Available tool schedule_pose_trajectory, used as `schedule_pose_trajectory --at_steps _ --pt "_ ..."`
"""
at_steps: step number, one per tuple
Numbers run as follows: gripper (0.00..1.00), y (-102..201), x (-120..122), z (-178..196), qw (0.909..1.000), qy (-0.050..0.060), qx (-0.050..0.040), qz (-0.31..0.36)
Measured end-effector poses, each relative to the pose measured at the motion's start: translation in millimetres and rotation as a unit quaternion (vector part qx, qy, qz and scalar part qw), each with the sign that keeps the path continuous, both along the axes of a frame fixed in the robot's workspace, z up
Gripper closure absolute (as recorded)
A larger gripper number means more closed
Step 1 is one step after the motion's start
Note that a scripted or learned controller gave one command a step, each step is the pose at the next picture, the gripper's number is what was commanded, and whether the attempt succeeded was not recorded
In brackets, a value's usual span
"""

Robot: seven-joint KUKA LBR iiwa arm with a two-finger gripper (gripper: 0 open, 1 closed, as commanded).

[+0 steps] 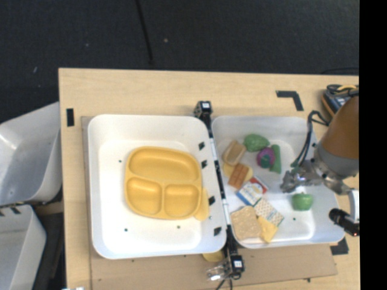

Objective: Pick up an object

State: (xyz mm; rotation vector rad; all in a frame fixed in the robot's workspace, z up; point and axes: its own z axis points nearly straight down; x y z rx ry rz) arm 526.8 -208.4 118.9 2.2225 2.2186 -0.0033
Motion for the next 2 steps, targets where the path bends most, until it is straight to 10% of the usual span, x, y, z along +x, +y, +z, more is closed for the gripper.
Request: schedule_pose_trajectory --at_steps 2 --pt "1.00 14.1 -7.9 28.2 1.0000 -0.001 -0.0005 -0.002"
